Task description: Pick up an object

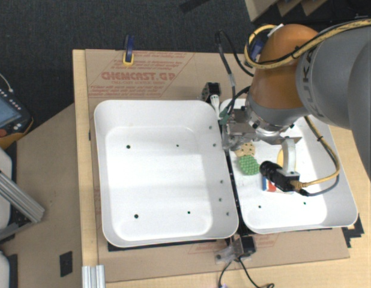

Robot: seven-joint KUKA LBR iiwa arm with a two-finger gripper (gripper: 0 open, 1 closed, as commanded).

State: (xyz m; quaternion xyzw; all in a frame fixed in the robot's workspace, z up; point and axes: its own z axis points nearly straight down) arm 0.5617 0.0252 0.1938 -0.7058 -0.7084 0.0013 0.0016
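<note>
- The grey arm with its orange band [281,59] reached in from the right and hung over the upper left part of the right-hand shallow white bin [329,212].
- Its tool [238,138] sat low at that bin's left wall, close to the seam between the two bins; whether it was open or closed could not be told, because the wrist hid most of it.
- A small tan block with dark dots [247,149] lay just below the tool, touching or nearly touching it; nothing showed it being gripped.
- A green, round, mesh-textured piece [249,165] lay just under the tan block, near the bin's left wall.
- A slim yellow and white curved object [287,155] stood to the right of the green piece.
- A black, chunky part [275,175] lay beside a small red and blue item [269,186], both right of the green piece.
- A yellow cable [325,177] looped from the arm across the right bin.
- The left-hand shallow white bin [161,173] lay just beside the right one, their walls touching.
- Both bins rested on a brown cardboard sheet with red printing [137,74] on the tabletop, a blue and yellow clip [129,50] at its far edge.
</note>
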